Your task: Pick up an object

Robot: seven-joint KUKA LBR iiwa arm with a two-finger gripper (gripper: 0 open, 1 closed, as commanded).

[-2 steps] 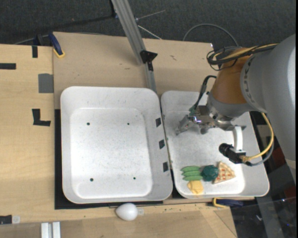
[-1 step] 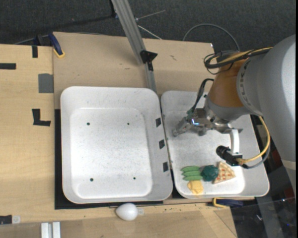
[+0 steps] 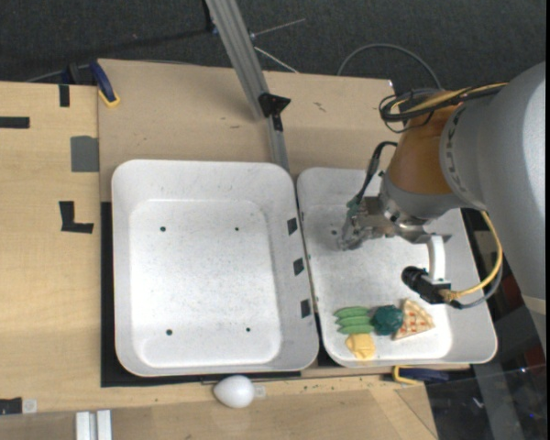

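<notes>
Down on the desk's near edge sits a white egg (image 3: 234,391), while toys (image 3: 383,322) wait in the right bin's (image 3: 467,337) near corner, and the end effector (image 3: 353,232) hangs farther back, its grip impossible to tell.

White egg-shaped ball (image 3: 235,391) on the bench at bottom centre, just below the left bin (image 3: 128,246). Grey metal pole (image 3: 241,49) slants down from top centre to between the bins. Blue-yellow clamp (image 3: 104,84) upper left. Black tape marks (image 3: 71,216) on wood (image 3: 27,291) at left.
</notes>
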